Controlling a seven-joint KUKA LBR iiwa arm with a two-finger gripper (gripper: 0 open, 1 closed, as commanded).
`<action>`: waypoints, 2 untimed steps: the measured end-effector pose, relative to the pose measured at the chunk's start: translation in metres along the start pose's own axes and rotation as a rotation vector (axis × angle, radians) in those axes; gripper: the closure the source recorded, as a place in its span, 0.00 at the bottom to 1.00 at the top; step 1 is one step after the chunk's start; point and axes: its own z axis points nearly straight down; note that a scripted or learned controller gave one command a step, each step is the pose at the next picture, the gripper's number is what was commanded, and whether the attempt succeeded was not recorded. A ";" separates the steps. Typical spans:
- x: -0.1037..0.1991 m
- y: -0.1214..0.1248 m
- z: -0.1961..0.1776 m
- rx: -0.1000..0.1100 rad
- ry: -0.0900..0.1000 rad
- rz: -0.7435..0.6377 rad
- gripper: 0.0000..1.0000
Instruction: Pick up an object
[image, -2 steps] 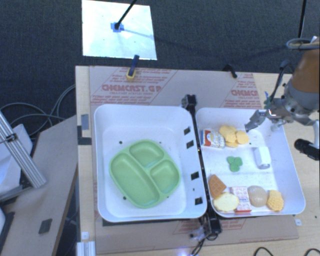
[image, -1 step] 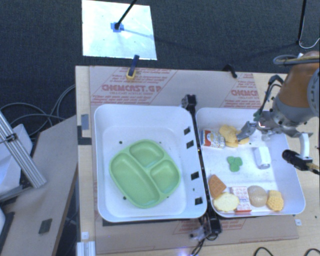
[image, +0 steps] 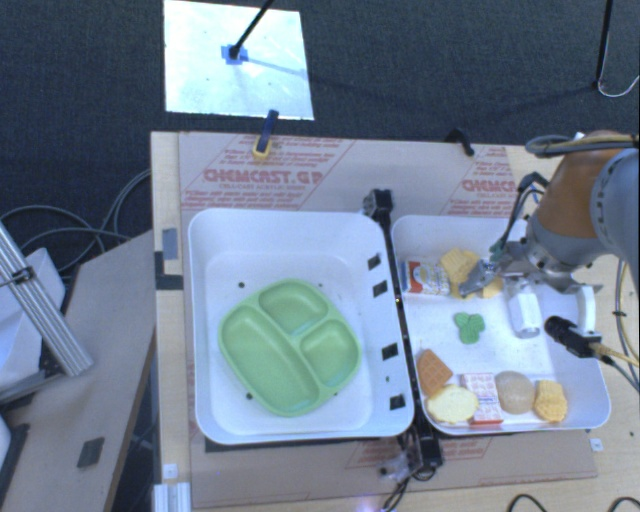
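1. Looking down at a slant on a counter bearing two shallow white bins side by side: left bin, right bin.
2. Lying in the left bin: a green divided plate with three compartments, sitting near the bin's middle.
3. Reaching in from the right: the grey arm with its orange band, bending down over the upper part of the right bin.
4. Hanging low over the upper middle of the right bin: the claw, its tips sitting right at a small yellow toy piece; too blurred to tell whether the tips are apart, together, or clamped on anything.
5. Resting just left of the claw: a yellow waffle-like toy, and beside that a small white packet with red print, near the bin's left wall.
6. Lying near the bin's middle, below the claw and apart from it: a small green toy.
7. Lining the bin's lower edge: an orange cracker-like piece, a pale bread-like piece, a white and red packet, a round beige piece, and a yellow waffle piece.
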 end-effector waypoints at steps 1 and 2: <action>0.000 0.002 -0.012 -0.004 -0.001 -0.001 1.00; -0.003 0.004 -0.053 -0.009 -0.003 -0.001 1.00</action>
